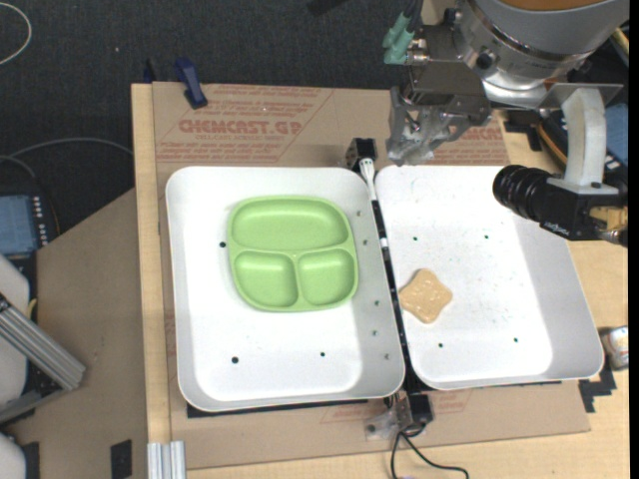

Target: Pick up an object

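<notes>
The gripper hangs at the 11 o'clock corner of the right bin, over the bin's far rim where it meets the printed cardboard sheet under both bins. It is blurred and seen from above against the arm's grey wrist, so I cannot tell whether it is spread or pressed together. A flat tan piece, probably a toy slice of toast though the shape is soft at this distance, lies on the floor of the right bin at about 9 o'clock from the bin's middle. It sits just beside the wall that bin shares with its neighbour and well apart from the gripper. Fine dark specks are scattered over the floor around it. In the left bin a green plate lies flat, a little toward 1 o'clock from the middle, with one wide compartment on its 12 o'clock side and two smaller ones on its 6 o'clock side. A black clip sits at the 12 o'clock end of the seam between the bins, near the gripper. A blue clip rests on the cardboard at 11 o'clock from the left bin.
</notes>
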You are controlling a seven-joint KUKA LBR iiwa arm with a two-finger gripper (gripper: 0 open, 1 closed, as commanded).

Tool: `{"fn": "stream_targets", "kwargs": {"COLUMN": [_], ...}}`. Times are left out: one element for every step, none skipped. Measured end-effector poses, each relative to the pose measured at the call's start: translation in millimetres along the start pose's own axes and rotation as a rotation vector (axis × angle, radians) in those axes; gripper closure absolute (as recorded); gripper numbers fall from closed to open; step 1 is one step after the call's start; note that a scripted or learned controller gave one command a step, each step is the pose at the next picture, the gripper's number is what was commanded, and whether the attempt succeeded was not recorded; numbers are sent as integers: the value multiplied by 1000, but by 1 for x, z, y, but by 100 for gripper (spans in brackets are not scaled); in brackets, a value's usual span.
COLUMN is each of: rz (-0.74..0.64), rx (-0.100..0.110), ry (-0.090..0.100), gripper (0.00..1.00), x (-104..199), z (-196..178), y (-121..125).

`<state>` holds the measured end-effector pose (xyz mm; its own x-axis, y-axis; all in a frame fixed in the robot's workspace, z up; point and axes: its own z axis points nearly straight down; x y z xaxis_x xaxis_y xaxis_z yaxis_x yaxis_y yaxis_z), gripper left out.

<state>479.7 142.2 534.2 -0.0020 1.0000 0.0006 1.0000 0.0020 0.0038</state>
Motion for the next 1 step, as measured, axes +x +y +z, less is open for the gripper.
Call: {"fn": "stream_targets", "kwargs": {"rz": [3], "rx": [16], "ry": [-5], "gripper": [100], "x": [3], "z": [102], "y": [-1]}}
